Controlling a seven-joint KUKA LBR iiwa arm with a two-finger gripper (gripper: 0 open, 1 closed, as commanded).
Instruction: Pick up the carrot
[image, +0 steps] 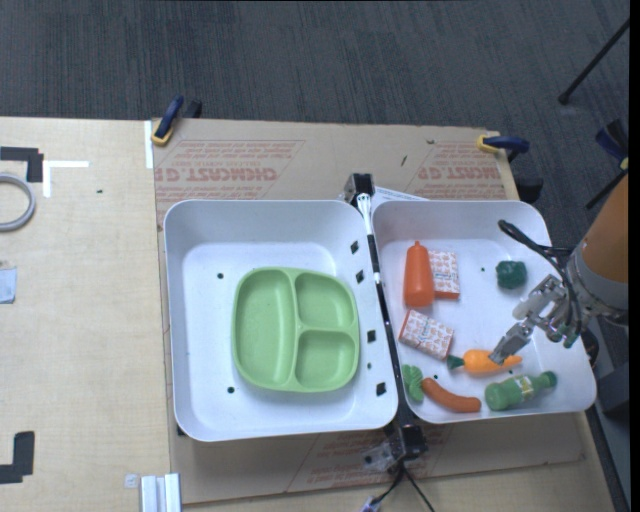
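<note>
The metal two-finger hand (508, 350) is reaching into the right white bin (470, 225) from the right, its fingers slanting down and left and touching the small orange carrot (483, 361); whether they are spread or pinching, I cannot tell. The carrot is lying near the bin's front edge, long axis roughly left-right, green top pointing left. Just beside it are sitting a green plastic bottle (519, 391), a reddish sausage (450, 396) and a patterned carton (427, 335). A green divided plate (296, 329) is resting in the left white bin (190, 300) on the desk (80, 320).
</note>
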